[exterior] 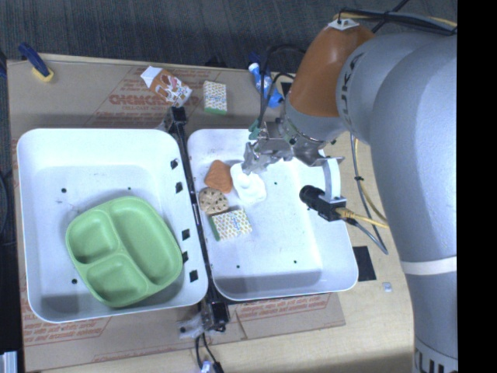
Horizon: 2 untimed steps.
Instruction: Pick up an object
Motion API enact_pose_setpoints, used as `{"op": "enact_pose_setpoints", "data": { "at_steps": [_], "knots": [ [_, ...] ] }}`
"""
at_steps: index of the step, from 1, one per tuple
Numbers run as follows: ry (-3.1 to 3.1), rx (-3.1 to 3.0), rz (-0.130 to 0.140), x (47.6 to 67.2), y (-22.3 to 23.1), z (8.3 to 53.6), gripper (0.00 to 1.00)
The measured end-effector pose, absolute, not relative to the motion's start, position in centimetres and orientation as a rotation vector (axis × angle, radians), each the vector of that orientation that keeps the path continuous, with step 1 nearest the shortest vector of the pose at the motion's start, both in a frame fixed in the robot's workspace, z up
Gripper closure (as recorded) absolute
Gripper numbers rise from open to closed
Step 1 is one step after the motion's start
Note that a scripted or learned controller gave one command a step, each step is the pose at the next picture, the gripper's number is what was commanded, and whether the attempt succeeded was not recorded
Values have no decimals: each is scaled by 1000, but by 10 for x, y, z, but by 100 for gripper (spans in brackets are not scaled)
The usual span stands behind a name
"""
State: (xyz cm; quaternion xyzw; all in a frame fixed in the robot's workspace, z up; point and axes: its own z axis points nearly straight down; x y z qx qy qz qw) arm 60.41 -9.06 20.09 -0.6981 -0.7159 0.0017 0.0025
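Observation:
The right bin point(311, 263) holds an orange rounded item point(219, 176), a white object point(250, 186), a round speckled cookie-like piece point(212, 200) and a patterned square packet point(231, 224). My gripper point(253, 163) hangs over the upper left part of that bin, right above the white object and beside the orange item. The wrist hides the fingertips. Nothing can be seen held.
The left bin point(46, 154) holds a green divided plate point(123, 249). Behind the bins, on the cardboard, lie a snack bag point(165, 86), a small patterned packet point(215, 96) and a blue item point(258, 76). The arm's grey body point(411, 169) covers the right side.

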Motion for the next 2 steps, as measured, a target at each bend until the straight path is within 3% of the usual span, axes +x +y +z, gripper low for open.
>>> {"op": "enact_pose_setpoints", "data": {
  "at_steps": [1, 2],
  "knots": [
    [-2227, -2211, 4, 557, -38, 191, 100],
    [-2227, -2212, 5, 557, -38, 191, 0]
  ]
}}
